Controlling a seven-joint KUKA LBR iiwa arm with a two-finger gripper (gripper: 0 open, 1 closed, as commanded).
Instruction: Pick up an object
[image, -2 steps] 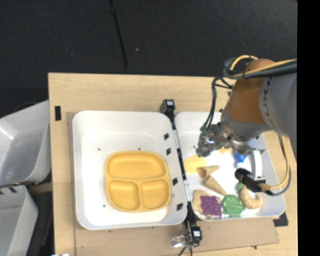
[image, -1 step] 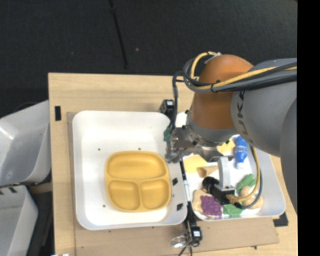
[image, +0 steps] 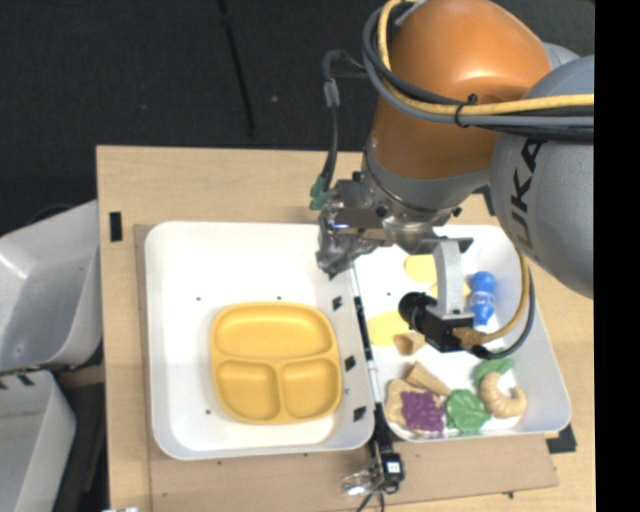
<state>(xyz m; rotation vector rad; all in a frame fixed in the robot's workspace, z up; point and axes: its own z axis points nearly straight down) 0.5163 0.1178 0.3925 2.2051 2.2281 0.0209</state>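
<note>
My gripper (image: 337, 252) hangs over the far left corner of the right bin (image: 545, 385), close to the wall between the two bins. Nothing shows between it and the bin floor. In the right bin lie a blue toy (image: 482, 294), two flat yellow pieces (image: 419, 268) (image: 384, 325), a small tan piece (image: 408, 343) and a tan wedge (image: 428, 378). Along the near edge sit a purple grape bunch (image: 420, 410), a green piece (image: 466, 408), a tan croissant shape (image: 504, 399) and a green leaf (image: 493, 369). The arm hides the bin's far side.
A yellow divided tray (image: 272, 362) lies in the left bin (image: 175, 300), toward its near right. The bench's wooden top (image: 120, 180) frames both bins. A white object (image: 45, 290) stands off the bench at the left.
</note>
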